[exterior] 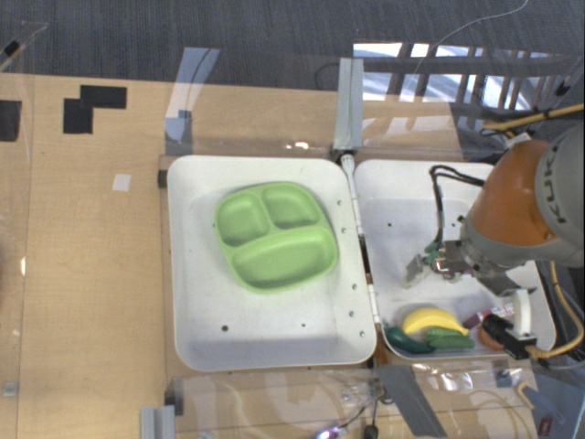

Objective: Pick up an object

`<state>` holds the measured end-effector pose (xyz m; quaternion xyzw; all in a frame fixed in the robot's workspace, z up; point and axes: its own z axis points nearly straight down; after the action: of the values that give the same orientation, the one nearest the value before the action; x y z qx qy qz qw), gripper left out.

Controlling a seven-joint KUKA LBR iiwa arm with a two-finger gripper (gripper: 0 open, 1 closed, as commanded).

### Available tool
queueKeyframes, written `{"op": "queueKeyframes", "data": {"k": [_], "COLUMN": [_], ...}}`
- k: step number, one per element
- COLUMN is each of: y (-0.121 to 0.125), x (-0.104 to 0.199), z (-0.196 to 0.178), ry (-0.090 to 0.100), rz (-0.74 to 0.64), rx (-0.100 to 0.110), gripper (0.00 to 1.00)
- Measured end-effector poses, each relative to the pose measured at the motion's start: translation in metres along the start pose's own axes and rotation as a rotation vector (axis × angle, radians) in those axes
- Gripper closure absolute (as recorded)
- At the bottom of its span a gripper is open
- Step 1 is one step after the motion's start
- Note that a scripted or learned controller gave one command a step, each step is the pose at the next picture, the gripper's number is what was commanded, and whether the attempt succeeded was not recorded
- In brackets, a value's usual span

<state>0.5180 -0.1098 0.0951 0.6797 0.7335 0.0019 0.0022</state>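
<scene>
While the gripper (430,265) hangs low over the bare floor of the right bin (393,199), it cannot be told whether it is open or closed. A banana (431,320) lies near it, toward the frame's lower right. The approach is judged unfinished. A shift down-frame onto the banana is called for.

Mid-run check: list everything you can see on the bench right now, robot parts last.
left bin: one, white, left side of bench
right bin: one, white, beside it
divided plate: one, green, middle of left bin
banana: one, yellow, front edge of right bin
green item: one, green, against the banana; kind unclear
reddish item: one, just right of banana; too small to identify
arm: one, grey with orange band, over right bin
claw: one, over right bin's middle
</scene>
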Motion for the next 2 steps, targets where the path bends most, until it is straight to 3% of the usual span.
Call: {"op": "queueKeyframes", "data": {"k": [1, 2], "y": [-0.016, -0.004], "x": [0.017, 0.012], "z": [0.001, -0.114], "ry": [-0.011, 0.000], "rz": [-0.226, 0.065], "rx": [-0.024, 0.000], "gripper": [0.00, 0.00]}}
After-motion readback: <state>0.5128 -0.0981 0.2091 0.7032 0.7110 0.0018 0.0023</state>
